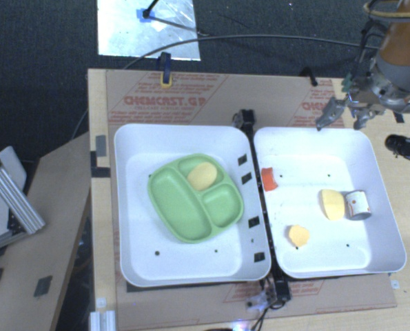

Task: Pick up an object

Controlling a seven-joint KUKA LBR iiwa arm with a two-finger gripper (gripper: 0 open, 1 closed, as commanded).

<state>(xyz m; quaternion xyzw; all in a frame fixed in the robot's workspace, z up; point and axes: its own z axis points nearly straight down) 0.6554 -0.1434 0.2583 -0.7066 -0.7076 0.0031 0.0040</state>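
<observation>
The jaws (pixel 344 118) hang spread apart, grasping nothing, above the far edge of the right bin (pixel 377 185). That bin holds an orange block (pixel 269 178) by its left wall, a yellow piece (pixel 332 205) touching a small silver can (pixel 357 205), and a yellow lump (pixel 299 236) nearer. In the left bin (pixel 136 185), a green divided plate (pixel 191 205) carries a yellow item (pixel 202 176).

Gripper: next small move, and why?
Probably move down-left over the right bin toward the yellow piece. The gripper hangs open at the bin's far rim, holding nothing, and the piece lies near a can.
</observation>
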